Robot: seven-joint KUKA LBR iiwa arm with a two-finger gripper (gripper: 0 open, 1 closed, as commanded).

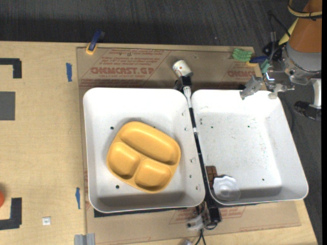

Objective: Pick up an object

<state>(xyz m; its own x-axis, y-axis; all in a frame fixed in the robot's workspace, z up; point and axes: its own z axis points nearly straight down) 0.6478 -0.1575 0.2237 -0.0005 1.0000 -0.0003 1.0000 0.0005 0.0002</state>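
A yellow three-compartment plastic tray (144, 156) is seen in the left white bin (97, 137), while the pincer (254, 87) (its state cannot be told) is held over the right bin's (286, 152) far edge.

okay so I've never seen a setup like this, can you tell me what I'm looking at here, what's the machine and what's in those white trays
One camera looks down at a slant on a workbench. The robot arm, grey with an orange band, comes in at the upper right; its pincer hangs over the far corner of the right bin, with nothing visible in it. Two shallow white bins sit side by side. The left bin holds a yellow divided tray, lying upside down. The right one holds a small clear plastic piece in its near left corner. The job is to pick something up; that has not happened yet.
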